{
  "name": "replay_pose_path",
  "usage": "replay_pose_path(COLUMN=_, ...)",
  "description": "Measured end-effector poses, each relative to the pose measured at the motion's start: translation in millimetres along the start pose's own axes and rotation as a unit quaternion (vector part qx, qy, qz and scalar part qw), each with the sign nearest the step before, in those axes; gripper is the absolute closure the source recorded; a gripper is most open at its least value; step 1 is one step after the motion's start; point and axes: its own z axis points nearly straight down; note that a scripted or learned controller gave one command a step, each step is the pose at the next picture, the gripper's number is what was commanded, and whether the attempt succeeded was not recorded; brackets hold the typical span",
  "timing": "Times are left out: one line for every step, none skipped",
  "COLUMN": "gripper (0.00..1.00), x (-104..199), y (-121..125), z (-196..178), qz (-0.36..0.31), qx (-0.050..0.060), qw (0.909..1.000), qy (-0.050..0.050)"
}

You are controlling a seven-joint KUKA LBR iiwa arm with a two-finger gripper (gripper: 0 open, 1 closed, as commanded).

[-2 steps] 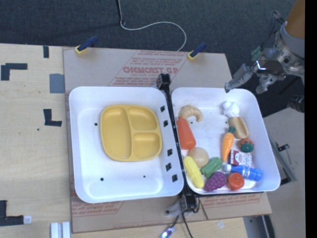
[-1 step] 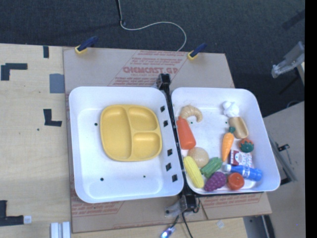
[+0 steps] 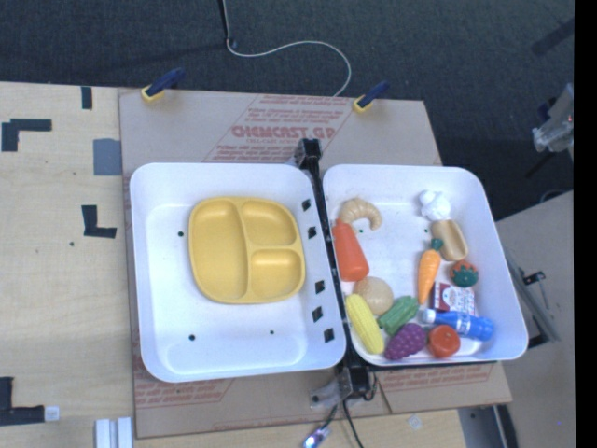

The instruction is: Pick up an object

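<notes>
Two white bins are sitting side by side on the surface. The left bin is holding a yellow plate with three sections. The right bin is holding toy food. An orange carrot is lying at 9 o'clock in it, with a croissant just above. A yellow corn cob and purple grapes are lying at 6 o'clock. A blue bottle is resting at 4 o'clock.
</notes>
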Motion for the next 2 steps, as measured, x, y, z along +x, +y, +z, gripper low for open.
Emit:
replay_pose_path(gripper=1.00, x=-70, y=-24, z=86, qz=0.004, qx=0.005, qw=1.0000, qy=0.002)
replay_pose_path(gripper=1.00, x=-98, y=-23, z=109, qz=0.002, qx=0.002, qw=1.0000, qy=0.000)
